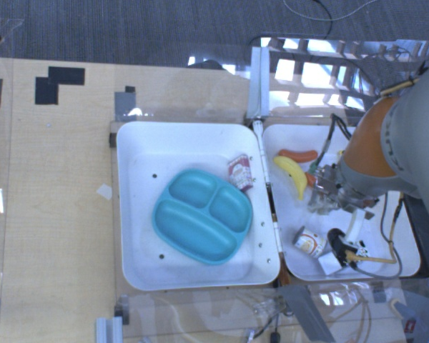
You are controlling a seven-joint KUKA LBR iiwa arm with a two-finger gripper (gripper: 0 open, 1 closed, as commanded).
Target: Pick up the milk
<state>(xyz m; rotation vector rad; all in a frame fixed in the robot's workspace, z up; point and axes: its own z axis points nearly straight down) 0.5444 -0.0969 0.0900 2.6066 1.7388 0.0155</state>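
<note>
Fingers (319,201) blurred, can't tell if spread or pressed together. L bin (139,191): blue plate (200,216), milk (240,172) at its upper-right rim. R bin (407,263): banana (293,174), small can (309,243), gripper (322,197) beside banana.

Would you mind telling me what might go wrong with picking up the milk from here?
The gripper hangs over the right bin, close beside the banana, so a descent here could grab or knock that instead. The milk lies in the left bin, tilted against the blue plate, which may block a clean grasp.
</note>
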